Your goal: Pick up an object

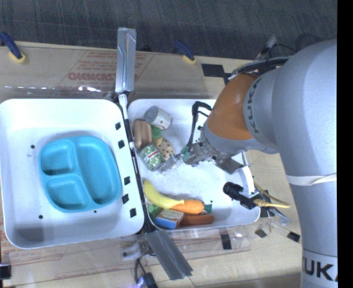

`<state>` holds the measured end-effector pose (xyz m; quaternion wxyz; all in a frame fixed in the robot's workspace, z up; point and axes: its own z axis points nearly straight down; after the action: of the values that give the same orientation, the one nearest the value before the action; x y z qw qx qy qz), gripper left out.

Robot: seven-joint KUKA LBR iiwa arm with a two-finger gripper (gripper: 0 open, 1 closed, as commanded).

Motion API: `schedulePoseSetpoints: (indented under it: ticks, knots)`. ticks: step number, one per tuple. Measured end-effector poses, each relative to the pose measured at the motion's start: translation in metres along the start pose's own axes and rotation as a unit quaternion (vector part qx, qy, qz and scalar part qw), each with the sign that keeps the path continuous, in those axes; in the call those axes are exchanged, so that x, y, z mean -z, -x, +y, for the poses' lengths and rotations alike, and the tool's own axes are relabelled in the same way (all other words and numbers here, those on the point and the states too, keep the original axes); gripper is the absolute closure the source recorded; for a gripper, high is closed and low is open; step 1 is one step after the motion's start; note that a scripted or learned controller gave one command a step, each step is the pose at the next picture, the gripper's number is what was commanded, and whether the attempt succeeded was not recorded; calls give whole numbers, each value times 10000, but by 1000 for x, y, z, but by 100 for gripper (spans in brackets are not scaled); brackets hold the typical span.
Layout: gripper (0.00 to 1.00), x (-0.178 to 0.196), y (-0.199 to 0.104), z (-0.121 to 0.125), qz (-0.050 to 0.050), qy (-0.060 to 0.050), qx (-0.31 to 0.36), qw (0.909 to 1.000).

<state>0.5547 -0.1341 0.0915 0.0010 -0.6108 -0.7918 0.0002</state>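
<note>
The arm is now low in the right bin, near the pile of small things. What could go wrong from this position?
1. The gripper sits beside tightly packed items: a clear patterned cup and a brown piece. It may push them instead of picking one.
2. The banana and carrot lie against the right bin near wall, so they are hard to grasp.

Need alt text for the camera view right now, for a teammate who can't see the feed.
The grey arm with its orange band reaches from the right into the right bin, its gripper low beside a clutter of small items along the bin's left side. A banana and carrot lie near the front edge. The left bin holds a blue divided tray.
</note>
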Motion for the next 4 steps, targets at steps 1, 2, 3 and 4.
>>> schedulePoseSetpoints:
  ticks: [1,2,3,4]
  knots:
    - [0,0,3,54,2,2,310,9995]
    - [100,17,3,57,-20,52,342,9994]
    - [0,16,3,57,-18,46,350,9994]
    - [0,-2,21,80,33,-77,-444,9990]
